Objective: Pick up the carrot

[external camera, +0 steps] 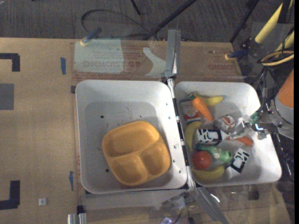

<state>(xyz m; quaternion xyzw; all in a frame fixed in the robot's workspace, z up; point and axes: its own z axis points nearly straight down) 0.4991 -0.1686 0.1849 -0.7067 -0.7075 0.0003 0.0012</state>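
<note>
I see the wood bench (37,139) w/ blue tape bits, dark carpet behind. Carrot (202,107) lies in right bin (266,167). Gripper (259,125) at its edge; can't tell its grip.

Orange divided plate (136,151) in the left bin (88,97) before me, tomato (202,160) atop a banana (209,173) in the right bin (268,164), small cartons alongside

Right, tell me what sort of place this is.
Probably a robotics lab test bench: two white bins on a taped board, toy food such as a carrot and yellow tray, with tripod legs and cables on carpet behind.
</note>
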